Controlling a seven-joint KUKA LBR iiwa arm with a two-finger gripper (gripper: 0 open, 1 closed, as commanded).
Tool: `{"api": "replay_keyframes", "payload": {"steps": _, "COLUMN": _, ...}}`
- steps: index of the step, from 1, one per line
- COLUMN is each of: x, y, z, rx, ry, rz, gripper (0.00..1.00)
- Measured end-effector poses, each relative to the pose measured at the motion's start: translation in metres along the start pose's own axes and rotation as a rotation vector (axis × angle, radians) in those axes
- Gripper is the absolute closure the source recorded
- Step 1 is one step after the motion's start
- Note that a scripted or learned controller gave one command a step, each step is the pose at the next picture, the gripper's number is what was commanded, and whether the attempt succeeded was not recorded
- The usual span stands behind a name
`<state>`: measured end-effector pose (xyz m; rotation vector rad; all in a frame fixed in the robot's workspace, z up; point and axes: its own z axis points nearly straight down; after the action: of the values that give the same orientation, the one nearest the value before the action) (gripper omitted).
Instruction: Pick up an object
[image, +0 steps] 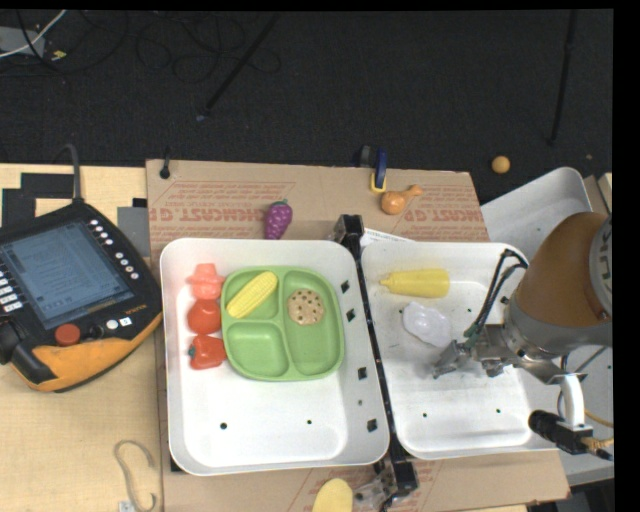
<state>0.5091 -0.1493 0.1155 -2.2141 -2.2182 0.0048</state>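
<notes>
My gripper (470, 366) hangs low over the right bin (460, 420), right of its middle, with its two dark fingers spread open and nothing between them. A clear plastic object (428, 323) lies just up and to the left of the fingertips, apart from them. Beyond it, near the bin's far wall, lies a yellow oblong toy (415, 283). The arm's orange band (565, 270) rises at the right.
The left bin (260, 420) holds a green divided tray (265, 352) with a corn cob (249, 293) and a cookie (305, 307), beside red and pink toys (203, 317). Purple grapes (278, 218) and an orange gourd (397, 199) lie behind the bins. A teach pendant (70, 290) sits far left.
</notes>
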Motion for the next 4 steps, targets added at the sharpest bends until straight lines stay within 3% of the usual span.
{"api": "replay_keyframes", "payload": {"steps": 1, "x": 0.003, "y": 0.000, "z": 0.030, "rx": -0.004, "ry": -0.001, "rz": 0.000, "gripper": 0.00}}
{"api": "replay_keyframes", "payload": {"steps": 2, "x": 0.001, "y": 0.000, "z": 0.018, "rx": -0.006, "ry": -0.001, "rz": 0.007, "gripper": 1.00}}
{"api": "replay_keyframes", "payload": {"steps": 4, "x": -0.002, "y": -0.011, "z": -0.095, "rx": -0.010, "ry": -0.003, "rz": 0.002, "gripper": 1.00}}
